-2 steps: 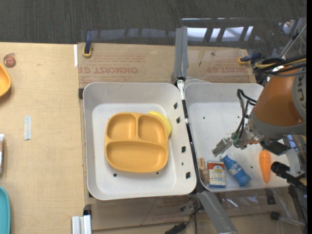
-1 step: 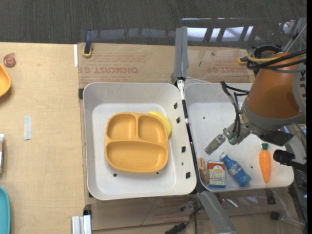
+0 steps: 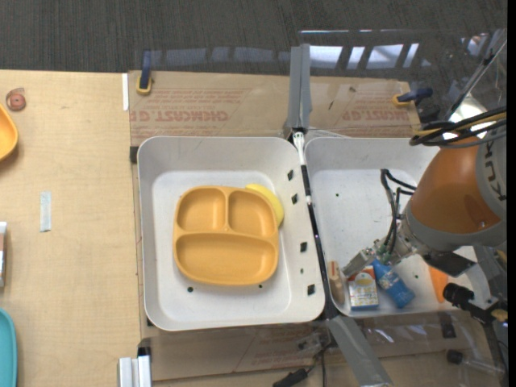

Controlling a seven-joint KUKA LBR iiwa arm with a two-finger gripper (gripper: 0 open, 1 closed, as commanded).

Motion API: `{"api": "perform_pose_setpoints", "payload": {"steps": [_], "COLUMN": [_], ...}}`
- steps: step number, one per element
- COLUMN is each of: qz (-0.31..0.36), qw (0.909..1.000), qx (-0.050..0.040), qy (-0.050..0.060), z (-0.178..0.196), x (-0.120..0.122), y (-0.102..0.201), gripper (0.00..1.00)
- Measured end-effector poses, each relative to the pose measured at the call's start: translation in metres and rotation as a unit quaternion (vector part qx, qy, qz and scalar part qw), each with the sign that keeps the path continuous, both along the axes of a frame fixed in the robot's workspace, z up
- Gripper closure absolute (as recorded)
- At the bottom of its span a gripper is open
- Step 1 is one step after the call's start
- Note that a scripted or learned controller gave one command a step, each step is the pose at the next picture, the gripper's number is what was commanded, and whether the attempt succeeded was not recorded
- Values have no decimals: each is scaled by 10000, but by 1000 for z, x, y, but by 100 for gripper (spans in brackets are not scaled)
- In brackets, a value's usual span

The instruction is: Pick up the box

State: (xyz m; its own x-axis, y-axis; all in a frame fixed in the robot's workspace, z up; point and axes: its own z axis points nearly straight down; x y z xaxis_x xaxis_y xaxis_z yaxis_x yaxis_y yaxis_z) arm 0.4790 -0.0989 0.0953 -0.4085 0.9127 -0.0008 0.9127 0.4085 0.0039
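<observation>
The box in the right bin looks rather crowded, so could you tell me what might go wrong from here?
1. The box lies right beside a blue object, so the gripper could catch that instead.
2. The box sits near the bin's front wall, leaving little room for a finger there.

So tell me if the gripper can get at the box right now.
Probably yes. The gripper hangs just above the box in the right bin, though a blue item lies against the box's right side.
</observation>
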Motion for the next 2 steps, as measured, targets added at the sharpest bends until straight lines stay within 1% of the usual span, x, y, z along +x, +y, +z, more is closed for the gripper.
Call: {"api": "perform_pose_setpoints", "payload": {"steps": [1,2], "qz": [-12,4], "qw": [10000,10000], "qx": [-2,-12], "qy": [34,22], "z": [4,112], "x": [-2,-1], "y": [0,44], "gripper": [100,100]}}
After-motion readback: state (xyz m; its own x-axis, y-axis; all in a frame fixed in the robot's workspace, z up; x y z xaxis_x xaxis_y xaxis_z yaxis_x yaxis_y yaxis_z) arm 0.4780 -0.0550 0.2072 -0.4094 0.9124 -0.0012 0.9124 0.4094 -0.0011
